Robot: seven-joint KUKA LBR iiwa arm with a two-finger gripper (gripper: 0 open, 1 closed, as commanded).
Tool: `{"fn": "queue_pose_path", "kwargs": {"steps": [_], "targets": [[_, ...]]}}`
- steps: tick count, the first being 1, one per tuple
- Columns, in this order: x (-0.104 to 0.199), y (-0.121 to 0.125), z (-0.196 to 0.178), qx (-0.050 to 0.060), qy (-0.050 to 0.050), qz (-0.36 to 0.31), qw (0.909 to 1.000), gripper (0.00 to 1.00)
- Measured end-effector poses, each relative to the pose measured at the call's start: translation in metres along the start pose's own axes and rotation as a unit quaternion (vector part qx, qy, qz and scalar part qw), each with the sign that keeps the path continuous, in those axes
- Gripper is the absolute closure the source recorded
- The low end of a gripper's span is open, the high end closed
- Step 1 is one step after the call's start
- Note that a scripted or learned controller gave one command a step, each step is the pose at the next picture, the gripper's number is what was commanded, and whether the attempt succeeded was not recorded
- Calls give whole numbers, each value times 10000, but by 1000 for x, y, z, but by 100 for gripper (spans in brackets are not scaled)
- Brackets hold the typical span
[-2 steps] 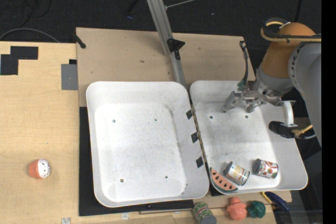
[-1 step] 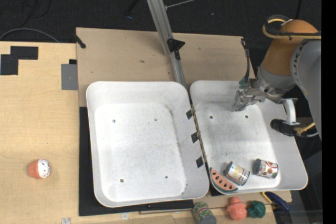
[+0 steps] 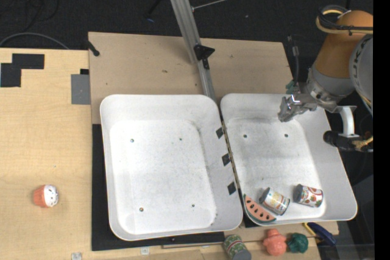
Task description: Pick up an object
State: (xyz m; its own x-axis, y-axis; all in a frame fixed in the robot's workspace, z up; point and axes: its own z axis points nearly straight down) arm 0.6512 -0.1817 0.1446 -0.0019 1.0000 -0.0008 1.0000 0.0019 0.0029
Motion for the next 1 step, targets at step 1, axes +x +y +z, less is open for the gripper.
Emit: {"fn": "queue_pose_path", "kwargs": {"steps": [1], "targets": [[-1, 2, -43, -3, 0, -6, 10000, 100]]}}
